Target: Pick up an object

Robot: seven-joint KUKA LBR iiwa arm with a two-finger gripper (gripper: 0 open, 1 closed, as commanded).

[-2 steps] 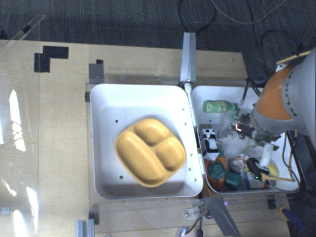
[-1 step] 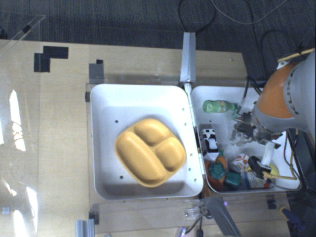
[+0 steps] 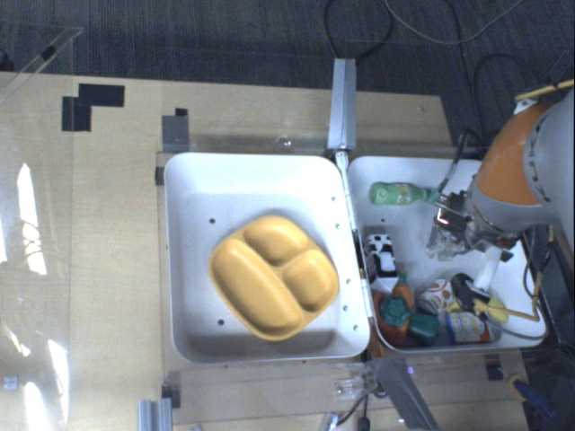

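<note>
We start with the biggest thing: a yellow lobed plastic tray (image 3: 274,275), lying in the left white bin (image 3: 184,241), well to the gripper's left and across the divider. Next, the grey arm with its orange band (image 3: 503,169) enters from the right and hangs over the right white bin (image 3: 359,173). Its gripper (image 3: 449,232) sits above bare bin floor; we cannot tell whether it is apart or together (too blurred and small).

Candidate objects: a green plastic bottle (image 3: 402,193) lying on its side just up-left of the gripper, a black-and-white small toy (image 3: 384,257) to its lower left, and a cluster of mixed small items (image 3: 431,312) below it, packed against the bin's near wall.

We judge the step as approach, nothing grasped yet. The next move calls for choosing one object, centring above it, then descending.
</note>
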